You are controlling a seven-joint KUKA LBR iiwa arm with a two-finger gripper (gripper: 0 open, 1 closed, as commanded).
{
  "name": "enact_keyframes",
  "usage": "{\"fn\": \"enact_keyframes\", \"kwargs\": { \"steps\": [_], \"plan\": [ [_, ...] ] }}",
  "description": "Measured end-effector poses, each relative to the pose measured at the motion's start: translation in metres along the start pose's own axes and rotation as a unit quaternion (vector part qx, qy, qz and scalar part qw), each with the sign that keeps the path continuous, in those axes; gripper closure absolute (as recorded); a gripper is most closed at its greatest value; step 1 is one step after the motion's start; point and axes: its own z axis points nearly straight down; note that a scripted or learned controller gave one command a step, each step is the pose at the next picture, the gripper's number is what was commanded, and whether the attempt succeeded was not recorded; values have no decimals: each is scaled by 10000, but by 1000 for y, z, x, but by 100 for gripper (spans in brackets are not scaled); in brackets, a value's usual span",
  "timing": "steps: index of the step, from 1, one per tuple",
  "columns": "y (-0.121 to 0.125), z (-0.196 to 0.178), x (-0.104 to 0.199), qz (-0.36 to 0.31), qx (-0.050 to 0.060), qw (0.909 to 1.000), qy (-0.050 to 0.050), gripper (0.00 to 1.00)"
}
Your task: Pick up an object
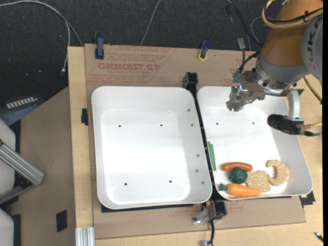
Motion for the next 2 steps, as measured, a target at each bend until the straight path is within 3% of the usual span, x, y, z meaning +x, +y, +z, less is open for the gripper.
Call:
{"fn": "enact_keyframes", "kwargs": {
  "steps": [1,2],
  "plan": [
    [-37,-6,51,-12,12,10000,8,0],
    [-4,-44,93,-9,-1,10000,3,0]
  ]
}}
